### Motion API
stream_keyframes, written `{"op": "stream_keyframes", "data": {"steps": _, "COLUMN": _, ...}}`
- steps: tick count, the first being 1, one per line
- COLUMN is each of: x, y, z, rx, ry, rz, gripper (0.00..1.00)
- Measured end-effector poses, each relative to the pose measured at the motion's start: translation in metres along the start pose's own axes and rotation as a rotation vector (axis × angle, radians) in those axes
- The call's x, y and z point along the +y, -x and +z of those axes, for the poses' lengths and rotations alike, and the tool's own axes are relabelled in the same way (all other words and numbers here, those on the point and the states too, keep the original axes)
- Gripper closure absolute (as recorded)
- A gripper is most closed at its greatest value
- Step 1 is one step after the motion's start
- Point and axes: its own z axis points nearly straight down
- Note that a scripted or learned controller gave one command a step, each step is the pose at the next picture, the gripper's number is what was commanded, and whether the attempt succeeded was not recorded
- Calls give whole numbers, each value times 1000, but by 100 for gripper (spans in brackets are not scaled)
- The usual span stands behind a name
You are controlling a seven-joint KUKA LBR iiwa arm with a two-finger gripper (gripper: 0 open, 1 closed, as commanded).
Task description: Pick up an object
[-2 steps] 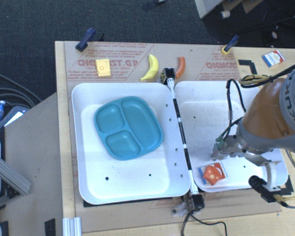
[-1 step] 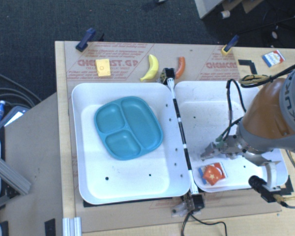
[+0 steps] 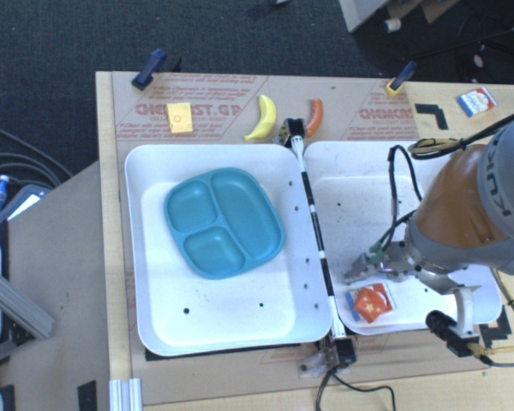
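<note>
A small red and orange object (image 3: 371,302) on a white backing lies near the front edge of the right bin (image 3: 351,174). My gripper (image 3: 366,269) hangs low over that bin, just above and slightly left of the red object; nothing can be seen held in it. The grey arm with its orange band (image 3: 454,208) reaches in from the right and covers the bin's right part.
A blue divided plate (image 3: 224,222) lies in the left bin (image 3: 154,306). Behind the bins on the board rest a yellow banana (image 3: 261,118), an orange-red piece (image 3: 313,116) and a yellow block (image 3: 179,119). A black divider bar (image 3: 312,221) runs between the bins.
</note>
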Motion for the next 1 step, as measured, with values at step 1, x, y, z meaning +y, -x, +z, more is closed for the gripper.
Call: {"op": "stream_keyframes", "data": {"steps": 1, "x": 0, "y": 0, "z": -10, "rx": -1, "ry": 1, "rz": 1, "gripper": 100}}
